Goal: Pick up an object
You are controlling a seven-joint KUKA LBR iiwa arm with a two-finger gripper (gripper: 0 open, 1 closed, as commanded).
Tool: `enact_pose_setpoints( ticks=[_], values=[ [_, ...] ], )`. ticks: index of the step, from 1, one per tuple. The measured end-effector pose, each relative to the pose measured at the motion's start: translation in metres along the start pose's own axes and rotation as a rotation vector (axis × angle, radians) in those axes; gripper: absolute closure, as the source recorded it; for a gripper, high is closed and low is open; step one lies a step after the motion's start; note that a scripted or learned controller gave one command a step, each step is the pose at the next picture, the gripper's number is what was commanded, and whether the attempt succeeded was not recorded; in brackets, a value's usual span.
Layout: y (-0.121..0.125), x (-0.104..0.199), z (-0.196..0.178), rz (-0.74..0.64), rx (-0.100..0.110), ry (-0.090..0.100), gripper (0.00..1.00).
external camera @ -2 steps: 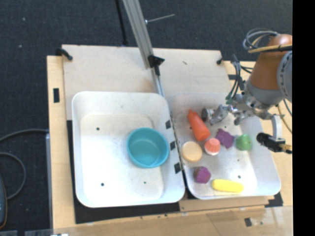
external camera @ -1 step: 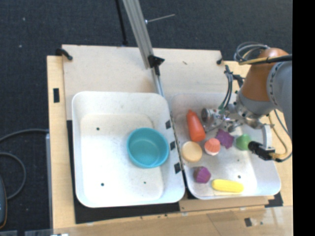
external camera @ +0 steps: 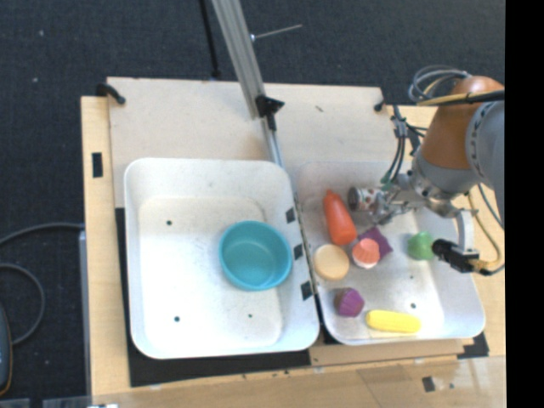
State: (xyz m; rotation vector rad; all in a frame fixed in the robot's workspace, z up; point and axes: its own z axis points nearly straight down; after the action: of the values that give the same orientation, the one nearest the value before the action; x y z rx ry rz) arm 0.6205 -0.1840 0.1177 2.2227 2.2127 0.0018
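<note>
One blue bowl [external camera: 255, 255], six small toys.

Grey arm [external camera: 476, 155], orange band, seemingly grey looping cables [external camera: 435, 82]

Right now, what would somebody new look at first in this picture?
Probably the bright blue bowl, sitting alone in the left bin. Next, the colourful pile in the right bin: an orange carrot, a yellow banana and a green piece. The robot's end effector hangs just above the carrot's top end.
</note>
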Motion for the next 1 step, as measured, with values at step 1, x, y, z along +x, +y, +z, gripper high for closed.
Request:
enact_pose_setpoints(
  ticks=[1],
  values=[
    [0.0, -0.0058, -0.0644, 0.0, -0.004, 0.001, 1.0]
  ],
)
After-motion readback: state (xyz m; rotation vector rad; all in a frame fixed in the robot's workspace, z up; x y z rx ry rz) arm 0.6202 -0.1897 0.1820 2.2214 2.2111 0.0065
